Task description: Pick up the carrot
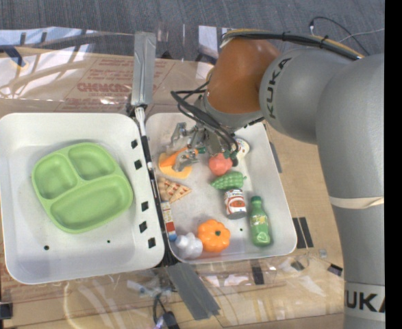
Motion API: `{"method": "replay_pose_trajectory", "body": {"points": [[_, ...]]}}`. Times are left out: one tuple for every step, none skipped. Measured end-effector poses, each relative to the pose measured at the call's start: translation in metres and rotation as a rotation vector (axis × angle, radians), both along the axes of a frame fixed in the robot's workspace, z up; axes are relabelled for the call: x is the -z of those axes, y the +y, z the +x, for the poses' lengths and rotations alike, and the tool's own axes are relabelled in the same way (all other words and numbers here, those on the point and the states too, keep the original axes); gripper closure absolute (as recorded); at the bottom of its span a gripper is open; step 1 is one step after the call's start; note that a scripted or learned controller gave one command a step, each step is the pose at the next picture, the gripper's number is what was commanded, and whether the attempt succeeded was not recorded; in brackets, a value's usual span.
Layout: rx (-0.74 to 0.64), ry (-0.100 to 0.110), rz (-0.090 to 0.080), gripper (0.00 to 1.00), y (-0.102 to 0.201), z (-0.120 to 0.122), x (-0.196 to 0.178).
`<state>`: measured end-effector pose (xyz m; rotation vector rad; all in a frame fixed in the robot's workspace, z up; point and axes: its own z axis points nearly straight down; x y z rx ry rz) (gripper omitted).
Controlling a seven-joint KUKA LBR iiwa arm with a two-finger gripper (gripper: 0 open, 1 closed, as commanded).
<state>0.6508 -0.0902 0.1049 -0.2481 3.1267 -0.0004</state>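
Carrot (175, 162) lying in the right bin (277, 204), upper left, close to the divider wall. Gripper (189, 144) directly above it, possibly touching; jaw state impossible to tell through the cable clutter. Waffle (174, 191) just below, tomato (220, 164) and green pod (229, 180) to the right. Risk: fingers catching the wall or nudging the waffle, carrot slipping sideways.

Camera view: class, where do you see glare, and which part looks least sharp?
Camera view: glare streaks the clear plastic sheet behind the bins; the left bin is evenly lit with soft shadow along its rim; the gripper over the right bin looks soft, its fingers hard to resolve.
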Motion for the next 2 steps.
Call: {"method": "replay_pose_trajectory", "body": {"points": [[-0.100, -0.004, -0.001, 1.00, 0.029, 0.008, -0.110], [-0.401, -0.001, -0.001, 1.00, 0.135, 0.006, -0.110]]}}
